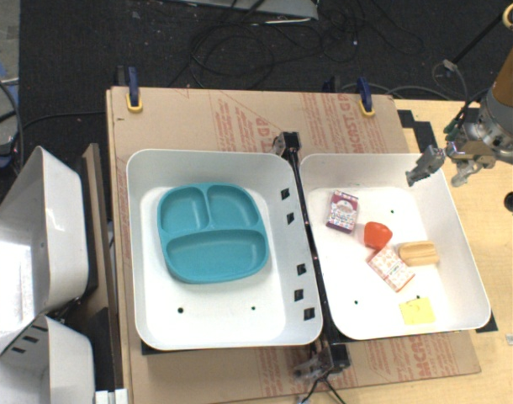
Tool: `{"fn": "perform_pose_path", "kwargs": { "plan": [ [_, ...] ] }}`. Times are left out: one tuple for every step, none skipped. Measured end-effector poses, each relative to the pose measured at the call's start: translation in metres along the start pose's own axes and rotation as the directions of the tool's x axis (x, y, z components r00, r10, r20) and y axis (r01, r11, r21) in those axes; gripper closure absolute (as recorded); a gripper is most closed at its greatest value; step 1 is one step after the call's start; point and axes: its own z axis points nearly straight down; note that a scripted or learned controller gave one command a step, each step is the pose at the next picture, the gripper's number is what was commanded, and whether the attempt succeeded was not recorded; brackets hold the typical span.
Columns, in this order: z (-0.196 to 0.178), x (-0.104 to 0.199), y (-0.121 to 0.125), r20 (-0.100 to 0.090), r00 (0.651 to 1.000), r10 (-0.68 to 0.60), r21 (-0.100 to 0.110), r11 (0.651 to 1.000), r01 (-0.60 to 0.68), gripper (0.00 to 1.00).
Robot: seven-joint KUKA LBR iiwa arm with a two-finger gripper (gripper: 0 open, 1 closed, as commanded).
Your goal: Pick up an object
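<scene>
1. The gripper [441, 165] hangs over the top right corner of the right bin [471, 263], fingers spread apart with nothing between them, probably poised before choosing a target.
2. The candidates lie loose in that bin: a small purple-and-white box [342, 211], an orange-red ball [377, 234], a tan block [418, 252], a pink-patterned packet [390, 268] and a flat yellow card [417, 310].
3. The ball, block and packet are bunched together, touching; the box and card lie apart.
4. The left bin [147, 251] holds a teal divided tray [213, 232].
</scene>
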Motion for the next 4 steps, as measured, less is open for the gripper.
{"fn": "perform_pose_path", "kwargs": {
  "plan": [
    [-0.008, 0.001, 0.002, 0.003, 1.000, -0.003, -0.013, 1.000, 0.004, 0.00],
    [0.036, -0.001, 0.007, 0.002, 1.000, -0.003, -0.009, 1.000, 0.003, 0.00],
    [0.098, -0.003, 0.013, 0.002, 1.000, -0.003, -0.008, 1.000, 0.003, 0.00],
    [0.151, -0.002, 0.013, 0.002, 1.000, -0.003, -0.010, 1.000, 0.003, 0.00]
  ]
}}
